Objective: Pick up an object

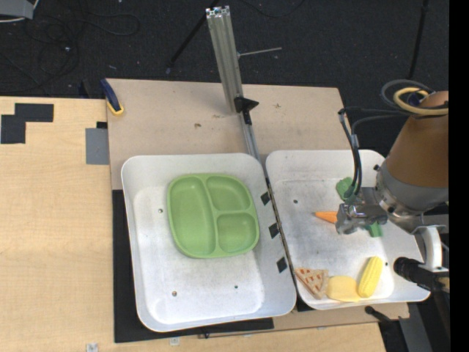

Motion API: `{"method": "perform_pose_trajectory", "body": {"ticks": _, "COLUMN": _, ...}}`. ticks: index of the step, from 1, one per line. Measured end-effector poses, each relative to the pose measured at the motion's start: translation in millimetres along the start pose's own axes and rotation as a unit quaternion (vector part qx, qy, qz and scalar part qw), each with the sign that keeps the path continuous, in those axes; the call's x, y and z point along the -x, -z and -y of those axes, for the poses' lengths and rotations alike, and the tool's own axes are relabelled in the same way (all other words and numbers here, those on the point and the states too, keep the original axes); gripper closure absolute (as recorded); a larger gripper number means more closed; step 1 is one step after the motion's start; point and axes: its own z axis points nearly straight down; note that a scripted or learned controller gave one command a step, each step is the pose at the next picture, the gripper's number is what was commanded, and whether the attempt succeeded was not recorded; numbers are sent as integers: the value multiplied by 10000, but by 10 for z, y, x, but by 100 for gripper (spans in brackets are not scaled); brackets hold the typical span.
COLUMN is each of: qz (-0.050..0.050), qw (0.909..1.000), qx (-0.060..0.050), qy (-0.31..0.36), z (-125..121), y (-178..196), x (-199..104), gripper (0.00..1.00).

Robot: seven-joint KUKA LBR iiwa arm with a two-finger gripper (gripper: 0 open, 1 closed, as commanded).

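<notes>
Camera view: gripper low over right bin, near its right edge. Finger opening not discernible, masked by wrist. Green object partly hidden behind gripper. Orange carrot just beside gripper. Corn cob, yellow piece, waffle piece along front edge. Green divided plate in left bin. No legible writing.

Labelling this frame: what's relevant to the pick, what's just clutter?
Relevant: gripper, carrot, green toy, corn cob, yellow lump, waffle piece, right bin.
Clutter: green plate, left bin, metal post.
</notes>
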Motion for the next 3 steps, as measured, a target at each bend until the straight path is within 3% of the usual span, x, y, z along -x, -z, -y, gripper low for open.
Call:
{"method": "perform_pose_trajectory", "body": {"ticks": 2, "qz": 3, "qw": 10000, "qx": 3, "qy": 11, "z": -217, "y": 10, "x": -1211, "gripper": 100}}
{"method": "perform_pose_trajectory", "body": {"ticks": 3, "qz": 3, "qw": 10000, "qx": -8, "qy": 6, "z": -136, "y": -51, "x": -1748, "gripper": 100}}
